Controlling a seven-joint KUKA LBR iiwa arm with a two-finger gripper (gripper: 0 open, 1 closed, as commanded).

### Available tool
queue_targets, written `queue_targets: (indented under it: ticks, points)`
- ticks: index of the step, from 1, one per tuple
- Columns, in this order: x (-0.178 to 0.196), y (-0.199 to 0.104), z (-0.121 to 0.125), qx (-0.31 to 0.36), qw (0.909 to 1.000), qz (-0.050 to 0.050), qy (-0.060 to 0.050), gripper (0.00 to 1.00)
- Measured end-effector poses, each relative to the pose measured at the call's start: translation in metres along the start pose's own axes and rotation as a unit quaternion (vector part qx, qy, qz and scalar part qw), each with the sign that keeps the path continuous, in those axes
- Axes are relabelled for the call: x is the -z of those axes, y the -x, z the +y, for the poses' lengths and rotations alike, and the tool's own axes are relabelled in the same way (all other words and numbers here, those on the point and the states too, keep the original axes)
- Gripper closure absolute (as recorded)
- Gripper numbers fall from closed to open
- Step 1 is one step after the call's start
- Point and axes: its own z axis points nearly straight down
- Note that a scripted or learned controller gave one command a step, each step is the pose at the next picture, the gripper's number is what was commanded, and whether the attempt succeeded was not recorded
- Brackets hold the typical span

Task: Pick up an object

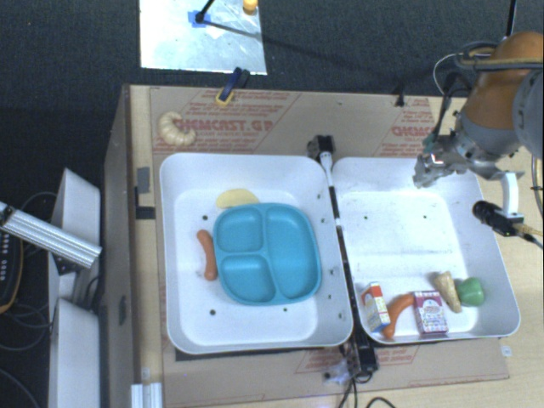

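The tool (427,170) hung over the right bin's (399,228) far edge, grip state impossible to tell. Approach stage, by my read: the candidates, a red carton (431,313), green piece (471,291) and small bottle (376,306), sat along the near wall. Next called for reaching there. Cardboard-topped desk (280,121), dark carpet (68,75).

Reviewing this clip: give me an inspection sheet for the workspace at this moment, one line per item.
Surface: cardboard-topped bench bearing the left bin and right bin, side by side.
Job's things: blue divided plate, sausage and yellow piece in the left bin; small carton, orange-capped item, cone and green item along the right bin's near edge.
Clutter: tan ring-shaped item on the cardboard.
Grippers: gripper over the right bin's far edge, apart from every object.
Cables: looped at the wrist.
Surroundings: dark floor, shiny sheet.
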Motion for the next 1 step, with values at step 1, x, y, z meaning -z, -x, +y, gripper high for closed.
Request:
queue_targets:
  ticks: [1]
  points:
    - [0.0111, 0.0003, 0.0013, 0.001, 1.0000, -0.001, 0.002, 1.00]
